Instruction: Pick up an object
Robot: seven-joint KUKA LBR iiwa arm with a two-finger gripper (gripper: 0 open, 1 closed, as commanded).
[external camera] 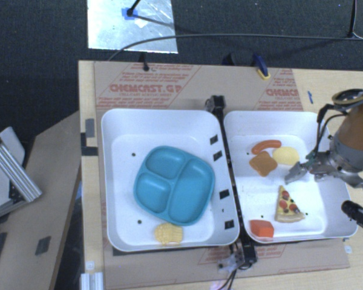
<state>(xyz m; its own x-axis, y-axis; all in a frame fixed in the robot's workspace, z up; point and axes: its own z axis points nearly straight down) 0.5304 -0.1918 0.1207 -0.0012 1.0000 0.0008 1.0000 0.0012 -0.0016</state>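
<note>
The right bin (308, 122) holds a red sausage (266, 145), a brown toast piece (263, 163), a yellow round piece (285, 156), a pizza slice (287, 205) and an orange-red block (262, 228). My gripper (297, 173) hangs over this bin's right half, just right of the yellow piece and above the pizza slice, fingers pointing left. Nothing shows between the fingers.
The left bin (124, 128) holds a blue divided plate (174, 185) and a yellow corn piece (169, 233) near its front wall. A black divider (225, 168) runs between the bins. The arm's orange band (357, 128) stands at the right edge.
</note>
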